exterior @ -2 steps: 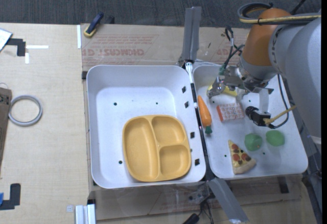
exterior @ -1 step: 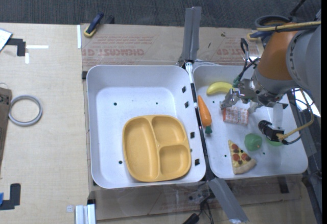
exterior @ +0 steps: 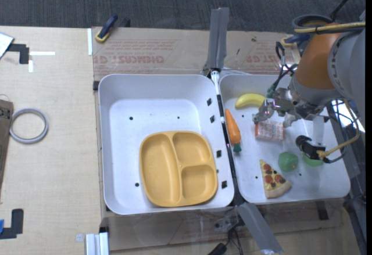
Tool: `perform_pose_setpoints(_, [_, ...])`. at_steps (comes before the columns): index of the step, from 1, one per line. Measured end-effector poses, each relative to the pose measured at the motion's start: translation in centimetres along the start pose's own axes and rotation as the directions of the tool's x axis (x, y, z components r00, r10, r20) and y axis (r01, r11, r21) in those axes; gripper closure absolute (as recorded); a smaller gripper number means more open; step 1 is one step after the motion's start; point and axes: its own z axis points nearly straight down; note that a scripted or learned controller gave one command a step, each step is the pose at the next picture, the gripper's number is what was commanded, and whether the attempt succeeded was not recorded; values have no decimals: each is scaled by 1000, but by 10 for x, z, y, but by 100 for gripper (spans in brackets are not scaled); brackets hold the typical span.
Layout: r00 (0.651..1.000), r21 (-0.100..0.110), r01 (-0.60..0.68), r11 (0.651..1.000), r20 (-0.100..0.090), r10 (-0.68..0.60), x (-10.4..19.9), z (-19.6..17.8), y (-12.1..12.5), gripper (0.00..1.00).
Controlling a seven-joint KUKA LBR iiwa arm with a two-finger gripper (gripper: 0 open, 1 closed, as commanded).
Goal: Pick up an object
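Yellow three-compartment plate (exterior: 177,168), rounded corners

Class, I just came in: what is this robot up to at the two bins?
The arm reaches into the right bin, with its tool low over a small packet beside a banana. A carrot, a pizza slice and a green piece lie nearby. The left bin holds a yellow tray.

Single fixed camera above the bench, angled downward, both white bins (exterior: 110,149) in frame, moderately near
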Motion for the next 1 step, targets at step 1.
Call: perform_pose_setpoints(1, [991,-2,135,991,0,-135,117,-91,42,100])
